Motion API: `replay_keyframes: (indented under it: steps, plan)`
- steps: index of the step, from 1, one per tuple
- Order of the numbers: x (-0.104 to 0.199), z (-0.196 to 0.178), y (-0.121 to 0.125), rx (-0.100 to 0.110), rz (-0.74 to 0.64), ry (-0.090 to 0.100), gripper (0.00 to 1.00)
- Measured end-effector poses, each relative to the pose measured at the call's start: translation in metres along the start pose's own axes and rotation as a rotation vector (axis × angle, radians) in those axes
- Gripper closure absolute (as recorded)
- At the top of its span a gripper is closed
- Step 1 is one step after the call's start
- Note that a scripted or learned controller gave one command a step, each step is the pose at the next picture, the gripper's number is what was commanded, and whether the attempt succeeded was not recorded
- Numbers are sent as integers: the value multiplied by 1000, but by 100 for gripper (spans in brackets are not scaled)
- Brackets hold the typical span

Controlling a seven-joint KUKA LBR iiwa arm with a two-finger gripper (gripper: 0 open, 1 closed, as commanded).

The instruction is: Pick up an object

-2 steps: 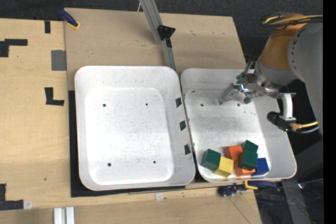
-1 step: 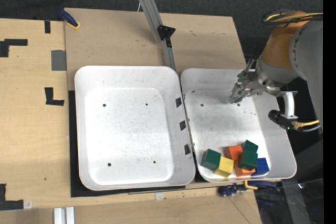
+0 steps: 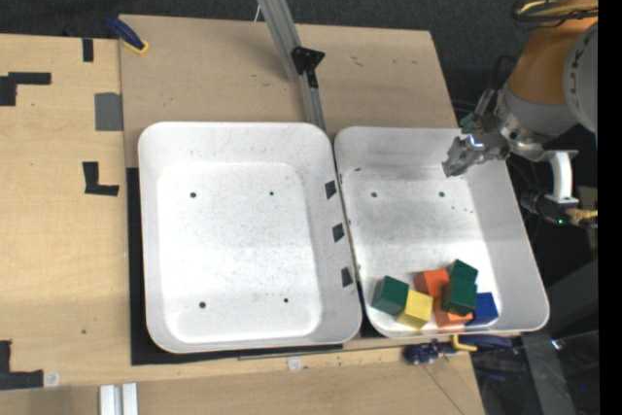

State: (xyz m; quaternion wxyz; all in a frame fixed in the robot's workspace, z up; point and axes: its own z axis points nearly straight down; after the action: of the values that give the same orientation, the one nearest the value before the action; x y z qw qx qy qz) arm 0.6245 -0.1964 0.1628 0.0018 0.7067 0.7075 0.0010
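Note:
A cluster of small blocks lies in the near right corner of the right bin point(image 3: 408, 180): a green block point(image 3: 391, 293), a yellow block point(image 3: 418, 307), an orange block point(image 3: 433, 283), a dark green block point(image 3: 463, 284) and a blue block point(image 3: 485, 308). My gripper point(image 3: 459, 156) hangs over the far right part of the same bin, well away from the blocks. Nothing shows between its fingers.
The left bin point(image 3: 238, 228) sits beside the right one. A slanted metal pole point(image 3: 277, 5) with a black clamp rises behind the bins. The wooden bench top carries black tape marks at the left.

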Motion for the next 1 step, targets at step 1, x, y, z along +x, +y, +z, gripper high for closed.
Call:
replay_keyframes:
  steps: [1]
  plan:
    - [-3,-47,9,-1,-1,0,100]
